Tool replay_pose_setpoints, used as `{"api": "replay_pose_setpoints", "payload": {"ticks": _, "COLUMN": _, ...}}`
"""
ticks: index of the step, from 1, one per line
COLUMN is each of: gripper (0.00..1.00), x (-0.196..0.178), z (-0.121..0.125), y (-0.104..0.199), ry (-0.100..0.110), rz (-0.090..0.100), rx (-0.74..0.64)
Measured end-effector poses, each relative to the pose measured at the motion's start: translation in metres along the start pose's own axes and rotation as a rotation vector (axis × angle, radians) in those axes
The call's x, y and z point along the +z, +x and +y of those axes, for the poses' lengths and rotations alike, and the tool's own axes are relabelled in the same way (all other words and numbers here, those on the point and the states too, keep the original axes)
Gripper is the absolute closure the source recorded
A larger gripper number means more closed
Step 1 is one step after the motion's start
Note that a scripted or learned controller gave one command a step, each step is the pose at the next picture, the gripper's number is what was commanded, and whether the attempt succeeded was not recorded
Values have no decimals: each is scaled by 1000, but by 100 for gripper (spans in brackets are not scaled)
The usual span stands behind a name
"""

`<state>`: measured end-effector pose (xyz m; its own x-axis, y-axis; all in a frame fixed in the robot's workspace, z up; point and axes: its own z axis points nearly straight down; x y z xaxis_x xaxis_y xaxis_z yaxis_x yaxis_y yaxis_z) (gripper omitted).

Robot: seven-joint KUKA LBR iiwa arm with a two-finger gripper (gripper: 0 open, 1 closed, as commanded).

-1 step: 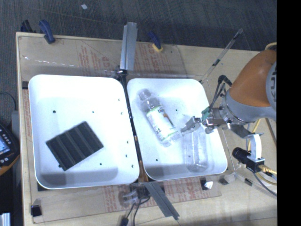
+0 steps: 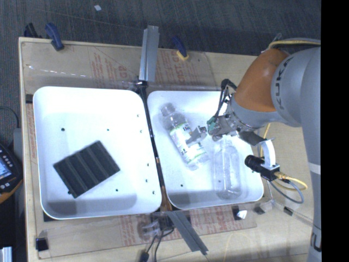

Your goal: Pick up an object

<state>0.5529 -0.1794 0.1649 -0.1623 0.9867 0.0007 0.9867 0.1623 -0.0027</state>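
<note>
Camera view, looking down at a slant: two white bins are sitting side by side on the bench. Left bin [image 2: 43, 108] is holding a dark ribbed rectangular panel [image 2: 86, 168], lying flat and turned at an angle, in the lower left of the frame. Right bin [image 2: 158, 100] is holding two bottles. A small clear bottle with a green and white label [image 2: 181, 136] is lying on its side, cap toward the upper left, near the middle of the frame. A larger clear bottle [image 2: 227, 171] is lying just to its right, running toward the bin's lower edge. Arm is reaching in from the right, orange band [image 2: 262, 83] showing above the wrist. Gripper [image 2: 215, 129] is hanging over the right bin between the two bottles, close above the larger one's upper end. Fingers too cluttered to read; cannot tell their state.
</note>
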Motion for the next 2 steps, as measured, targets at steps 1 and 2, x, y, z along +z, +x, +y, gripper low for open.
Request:
{"api": "replay_pose_setpoints", "payload": {"ticks": 1, "gripper": 0, "x": 74, "z": 8, "y": 22, "ry": 1, "rz": 1, "rx": -87}}
{"api": "replay_pose_setpoints", "payload": {"ticks": 2, "gripper": 100, "x": 63, "z": 9, "y": 22, "ry": 0, "rz": -1, "rx": -90}}
